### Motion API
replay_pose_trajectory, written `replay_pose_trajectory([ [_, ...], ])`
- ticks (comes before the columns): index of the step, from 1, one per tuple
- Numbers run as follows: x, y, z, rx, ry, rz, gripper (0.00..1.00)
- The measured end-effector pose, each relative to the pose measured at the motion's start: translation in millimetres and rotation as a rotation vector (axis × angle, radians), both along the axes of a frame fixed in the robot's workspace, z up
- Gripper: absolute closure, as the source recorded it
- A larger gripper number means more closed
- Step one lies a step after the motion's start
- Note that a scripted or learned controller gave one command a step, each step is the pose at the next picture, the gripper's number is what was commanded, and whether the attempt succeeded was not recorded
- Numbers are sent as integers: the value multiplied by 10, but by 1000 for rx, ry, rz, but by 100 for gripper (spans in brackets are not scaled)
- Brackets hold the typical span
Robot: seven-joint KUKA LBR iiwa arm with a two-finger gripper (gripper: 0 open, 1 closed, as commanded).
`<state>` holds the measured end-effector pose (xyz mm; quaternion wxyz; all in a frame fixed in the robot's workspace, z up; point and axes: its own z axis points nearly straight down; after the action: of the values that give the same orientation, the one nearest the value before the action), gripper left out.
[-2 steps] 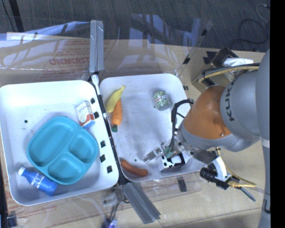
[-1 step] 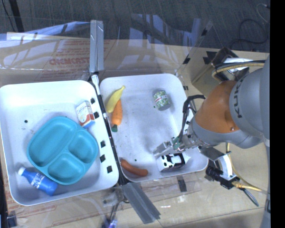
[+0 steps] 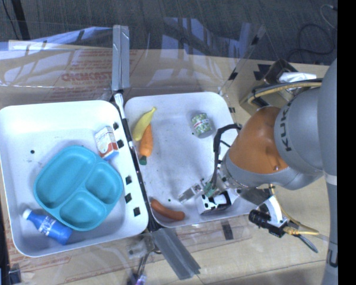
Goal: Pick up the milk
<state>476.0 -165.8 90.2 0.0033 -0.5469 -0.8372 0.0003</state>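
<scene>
The milk carton lies in the left bin, against its right wall, touching the blue divided plate. The gripper is low at the near right corner of the right bin; whether it is released or clenched cannot be determined. Nothing is visibly grasped.

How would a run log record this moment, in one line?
gripper: low in right bin | milk: left bin, untouched

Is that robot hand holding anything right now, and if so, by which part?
It cannot be told. The hand is low in the right bin over a small black-and-white object, with the arm's wrist hiding any grip.
</scene>
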Motion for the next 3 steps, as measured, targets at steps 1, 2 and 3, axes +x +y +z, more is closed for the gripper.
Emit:
replay_pose_trajectory([
  [1, 354, 205, -2, -1, 0, 9, 0],
  [2, 264, -452, 670, -2, -2, -82, 0],
  [3, 5, -315, -3, 0, -1, 30, 0],
])
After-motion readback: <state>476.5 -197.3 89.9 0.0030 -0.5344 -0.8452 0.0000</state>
